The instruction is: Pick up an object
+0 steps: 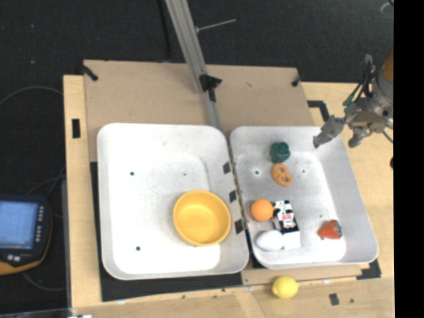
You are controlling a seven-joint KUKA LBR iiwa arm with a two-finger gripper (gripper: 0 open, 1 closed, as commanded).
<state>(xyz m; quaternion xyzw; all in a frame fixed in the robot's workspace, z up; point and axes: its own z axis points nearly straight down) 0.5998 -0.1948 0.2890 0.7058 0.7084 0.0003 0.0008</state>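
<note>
A lemon (285, 287) lies on the table (165, 303) at the near edge, just outside the right bin (354, 204). Inside that bin, a white ball (269, 241) touches a black-and-white box (286, 218), with an orange (262, 210) just beside them and a strawberry (330, 230) apart to the right. Farther back lie a tan piece (282, 173) and a green object (280, 152). A yellow bowl (201, 218) sits in the left bin (132, 151). The gripper (338, 134) hovers over the right bin's far corner, fingers spread apart and holding nothing.
</note>
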